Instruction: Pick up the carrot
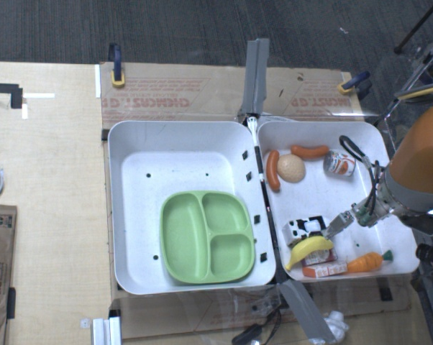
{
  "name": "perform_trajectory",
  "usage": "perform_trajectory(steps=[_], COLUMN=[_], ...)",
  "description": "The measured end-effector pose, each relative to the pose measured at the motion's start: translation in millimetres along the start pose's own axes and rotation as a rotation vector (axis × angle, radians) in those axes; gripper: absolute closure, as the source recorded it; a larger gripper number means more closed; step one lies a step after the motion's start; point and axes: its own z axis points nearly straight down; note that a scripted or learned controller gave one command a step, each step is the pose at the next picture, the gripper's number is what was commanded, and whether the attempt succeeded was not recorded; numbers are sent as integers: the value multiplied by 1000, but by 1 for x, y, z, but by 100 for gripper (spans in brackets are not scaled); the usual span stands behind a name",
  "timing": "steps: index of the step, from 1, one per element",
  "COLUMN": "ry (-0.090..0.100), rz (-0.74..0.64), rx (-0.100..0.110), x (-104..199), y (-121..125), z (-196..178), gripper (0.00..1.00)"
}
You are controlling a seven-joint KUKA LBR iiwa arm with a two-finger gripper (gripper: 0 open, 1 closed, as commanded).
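The carrot, orange with a green stub at its right end, lies flat near the front right corner of the right bin. My gripper reaches in from the right and hangs low over the bin, about a hand's width up and left of the carrot. Its tip sits just right of a black-and-white carton and above the banana. Nothing of the carrot is inside the gripper.
A red box touches the carrot's left end. Farther back in the right bin are a hot dog, a tan ball, an orange sausage and a small can. The left bin holds a green divided plate.
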Motion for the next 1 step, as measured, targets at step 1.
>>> perform_trajectory(steps=[1], ry=[1], rz=[-420], rx=[-1], x=[-29], y=[-13], z=[31], gripper=[0])
